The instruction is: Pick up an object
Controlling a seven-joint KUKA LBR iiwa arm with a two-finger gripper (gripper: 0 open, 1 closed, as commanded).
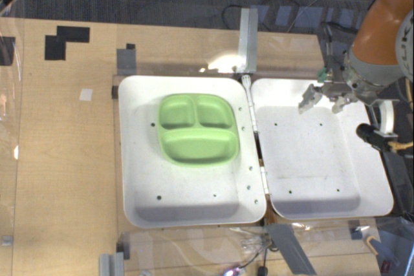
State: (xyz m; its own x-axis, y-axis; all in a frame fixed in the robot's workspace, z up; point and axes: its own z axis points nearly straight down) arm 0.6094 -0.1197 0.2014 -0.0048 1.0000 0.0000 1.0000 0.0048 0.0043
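A green divided tray lies flat in the middle of the left bin. It has two small compartments at the back and one long compartment at the front. My gripper hangs over the back right part of the right bin, well away from the green tray. Its two fingers are spread apart with nothing between them.
A metal divider post stands at the back between the two bins. The wooden bench stretches out to the left, with black marks near its back left.
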